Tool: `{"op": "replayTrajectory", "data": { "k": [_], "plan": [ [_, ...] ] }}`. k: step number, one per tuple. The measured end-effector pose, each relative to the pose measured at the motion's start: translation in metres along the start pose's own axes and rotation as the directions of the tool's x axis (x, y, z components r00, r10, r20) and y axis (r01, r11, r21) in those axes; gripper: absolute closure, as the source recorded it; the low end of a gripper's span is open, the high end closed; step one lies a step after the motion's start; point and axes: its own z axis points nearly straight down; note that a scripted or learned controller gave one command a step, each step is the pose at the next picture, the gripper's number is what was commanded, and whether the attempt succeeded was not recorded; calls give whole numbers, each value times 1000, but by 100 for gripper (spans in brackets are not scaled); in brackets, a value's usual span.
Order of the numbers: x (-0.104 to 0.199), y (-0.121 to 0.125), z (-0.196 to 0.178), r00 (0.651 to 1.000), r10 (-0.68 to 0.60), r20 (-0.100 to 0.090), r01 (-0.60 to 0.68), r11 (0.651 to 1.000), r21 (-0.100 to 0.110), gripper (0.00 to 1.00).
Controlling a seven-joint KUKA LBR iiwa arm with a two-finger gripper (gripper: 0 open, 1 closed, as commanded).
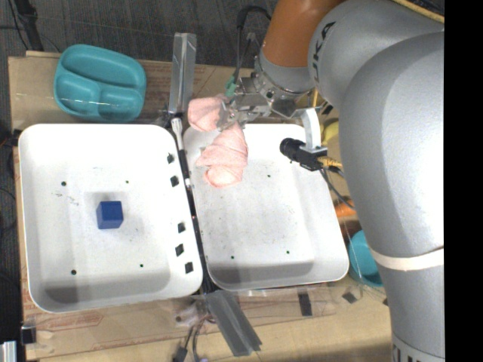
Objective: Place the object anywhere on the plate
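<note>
wooden bench, two white bins (98, 277), end effector (235, 111) pinching pink cloth (224, 157), blue cube (110, 214) left

The gripper (240, 110) is sitting against the pink object (221, 151), so its fingertips aren't resolving. The arm (392, 127) is running off the top, bottom and right edges, covering the right bin's (264, 225) far corner and part of what is possibly a teal dish (364, 262).

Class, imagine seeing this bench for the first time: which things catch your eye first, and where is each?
The big grey arm fills the right side, its orange band at the top. A pink cloth lies at the far edge of the right bin, just under the gripper. A small blue cube sits alone in the left bin.
</note>
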Motion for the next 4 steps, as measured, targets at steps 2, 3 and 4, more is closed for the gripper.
{"op": "replayTrajectory", "data": {
  "k": [2, 3, 4],
  "plan": [
    [108, 13, -58, 1000, 10, 0, -10, 1000, 0, 100],
    [-1, -1, -88, 998, 56, 0, -56, 998, 0, 100],
    [52, 6, -48, 1000, 25, 0, -25, 1000, 3, 100]
  ]
}}
